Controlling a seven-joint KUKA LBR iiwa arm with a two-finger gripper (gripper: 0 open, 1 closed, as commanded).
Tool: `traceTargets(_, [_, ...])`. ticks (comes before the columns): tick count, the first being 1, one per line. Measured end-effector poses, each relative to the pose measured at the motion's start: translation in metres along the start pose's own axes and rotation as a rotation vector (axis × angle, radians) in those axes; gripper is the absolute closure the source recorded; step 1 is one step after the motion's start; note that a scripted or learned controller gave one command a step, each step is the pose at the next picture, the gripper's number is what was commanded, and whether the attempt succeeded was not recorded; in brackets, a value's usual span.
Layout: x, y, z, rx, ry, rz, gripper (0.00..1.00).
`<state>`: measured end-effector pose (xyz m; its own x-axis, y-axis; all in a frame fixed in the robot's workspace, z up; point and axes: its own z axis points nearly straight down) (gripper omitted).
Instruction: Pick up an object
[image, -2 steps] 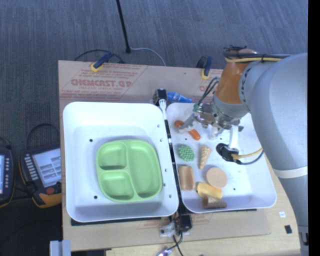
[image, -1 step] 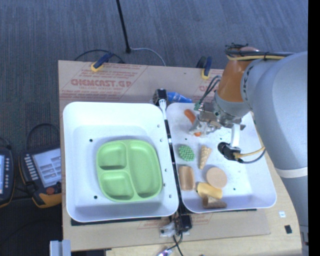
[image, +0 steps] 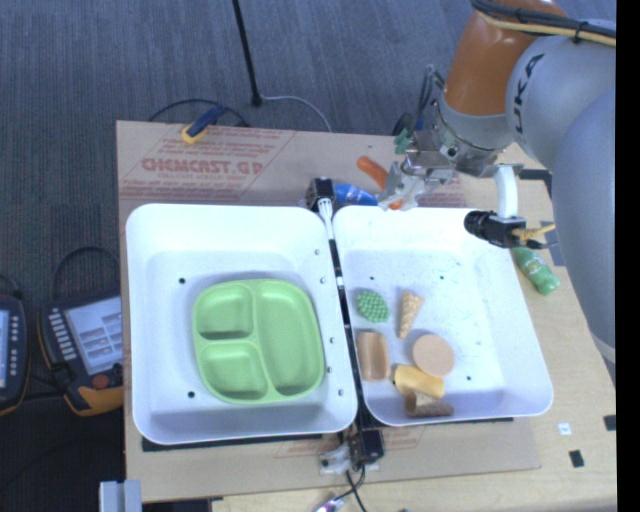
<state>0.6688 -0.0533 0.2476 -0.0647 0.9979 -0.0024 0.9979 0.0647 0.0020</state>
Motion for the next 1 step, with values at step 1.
traceTargets(1, [0.0532, -0.1056, 0.0153, 0.004, 0.002, 0.01, 1.0])
